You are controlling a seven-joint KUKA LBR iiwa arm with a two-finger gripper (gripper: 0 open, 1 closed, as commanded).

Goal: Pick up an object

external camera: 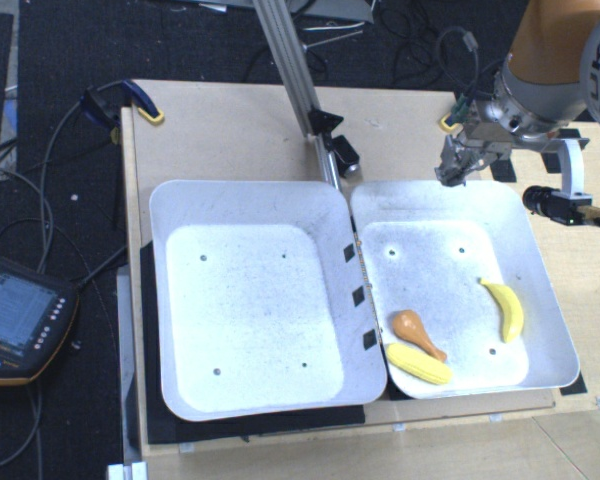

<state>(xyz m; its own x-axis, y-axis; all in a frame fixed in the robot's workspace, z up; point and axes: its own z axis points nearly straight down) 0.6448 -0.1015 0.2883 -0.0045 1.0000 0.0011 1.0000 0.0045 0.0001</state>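
Three small objects lie in the right bin (540, 268). A yellow banana (507, 309) rests near its right wall. An orange pear-shaped piece (418, 330) lies near the front left. Just in front of it sits a yellow corn-like piece (418, 364), touching or nearly touching it. My gripper (454, 171) hangs above the far rim of the right bin, well away from all three objects, with nothing seen between its fingers. Its fingers point down and look dark and close together.
The left bin (170, 268) lies beside the right one. A slanted metal bar (295, 68) with black clamps runs down to the gap between the bins. Cables and a teach pendant (15, 318) lie off the bench at the left.
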